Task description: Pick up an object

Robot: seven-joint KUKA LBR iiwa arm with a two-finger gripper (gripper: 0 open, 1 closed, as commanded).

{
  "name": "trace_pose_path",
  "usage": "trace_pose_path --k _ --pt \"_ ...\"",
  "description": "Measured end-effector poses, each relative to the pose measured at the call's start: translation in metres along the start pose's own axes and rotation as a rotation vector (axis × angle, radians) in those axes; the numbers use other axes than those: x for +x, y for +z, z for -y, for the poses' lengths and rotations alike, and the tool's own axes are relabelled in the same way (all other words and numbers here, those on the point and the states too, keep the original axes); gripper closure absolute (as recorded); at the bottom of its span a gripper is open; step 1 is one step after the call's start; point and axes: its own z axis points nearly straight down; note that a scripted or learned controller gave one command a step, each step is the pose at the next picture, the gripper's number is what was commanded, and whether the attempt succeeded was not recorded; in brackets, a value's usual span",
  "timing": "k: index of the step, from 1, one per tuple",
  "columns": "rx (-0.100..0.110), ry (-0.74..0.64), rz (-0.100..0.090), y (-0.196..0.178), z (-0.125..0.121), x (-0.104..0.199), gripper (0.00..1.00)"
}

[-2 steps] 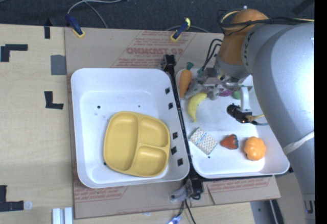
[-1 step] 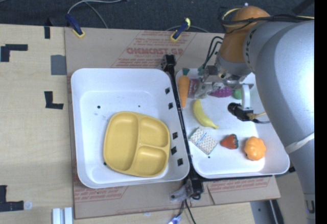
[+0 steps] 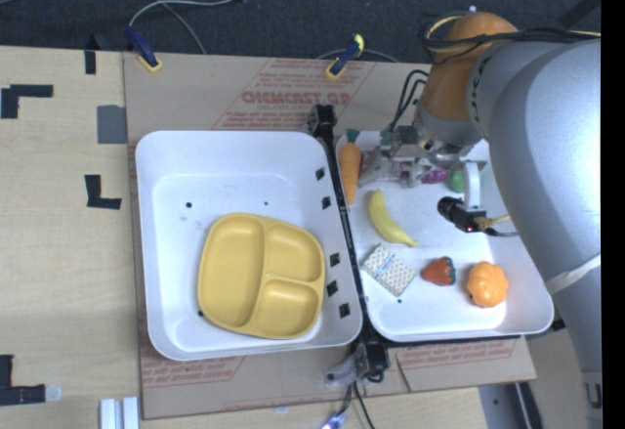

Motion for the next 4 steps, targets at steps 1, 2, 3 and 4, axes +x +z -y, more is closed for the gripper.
trace_pose_path --k 1,2,3,4 --pt "-0.001 -0.001 -0.010 0.010 0.028 -0.025 0.00" --pt "-0.012 0.007 0.005 0.008 0.054 -0.004 0.00" --pt "-0.011 0.008 0.005 0.008 0.064 -0.002 0.00" --pt "-0.009 0.005 0.000 0.008 0.080 -0.003 0.00"
